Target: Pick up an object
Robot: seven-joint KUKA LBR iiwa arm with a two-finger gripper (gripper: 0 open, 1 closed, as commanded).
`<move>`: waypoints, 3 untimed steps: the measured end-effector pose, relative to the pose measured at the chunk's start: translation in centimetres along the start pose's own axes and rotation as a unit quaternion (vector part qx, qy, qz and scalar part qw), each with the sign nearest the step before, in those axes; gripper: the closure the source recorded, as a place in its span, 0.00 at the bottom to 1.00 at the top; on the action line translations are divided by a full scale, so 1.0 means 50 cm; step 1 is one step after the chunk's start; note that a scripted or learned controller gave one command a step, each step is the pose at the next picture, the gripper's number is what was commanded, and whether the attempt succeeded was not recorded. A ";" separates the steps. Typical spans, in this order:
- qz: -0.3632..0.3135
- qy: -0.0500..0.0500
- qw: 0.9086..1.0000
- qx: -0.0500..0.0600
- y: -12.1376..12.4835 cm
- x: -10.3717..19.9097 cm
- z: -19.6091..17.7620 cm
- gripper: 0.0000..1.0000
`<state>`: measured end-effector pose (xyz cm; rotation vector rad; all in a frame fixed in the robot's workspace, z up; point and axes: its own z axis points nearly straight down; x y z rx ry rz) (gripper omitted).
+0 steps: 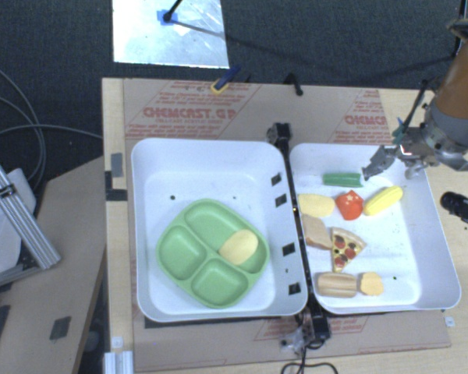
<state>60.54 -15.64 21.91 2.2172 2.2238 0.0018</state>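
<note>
Approach step: gripper [396,160] hovers over the right bin [429,287], claw apart and empty, near the corn [383,199]; next it needs to descend and close.

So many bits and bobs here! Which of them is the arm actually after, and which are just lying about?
Part of the job, any could be picked:
pincer
green pod
tomato
corn cob
pizza slice
hot dog bun

Just lying about:
green divided plate with a yellow piece on it
foil sheet
cables
</note>
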 end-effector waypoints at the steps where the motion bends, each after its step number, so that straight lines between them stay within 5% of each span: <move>1: -0.002 0.002 1.000 0.007 -0.021 0.071 0.271 0.00; 2: 0.000 0.000 1.000 -0.002 -0.011 0.065 0.234 1.00; 3: -0.004 0.002 1.000 -0.004 -0.054 0.216 0.059 1.00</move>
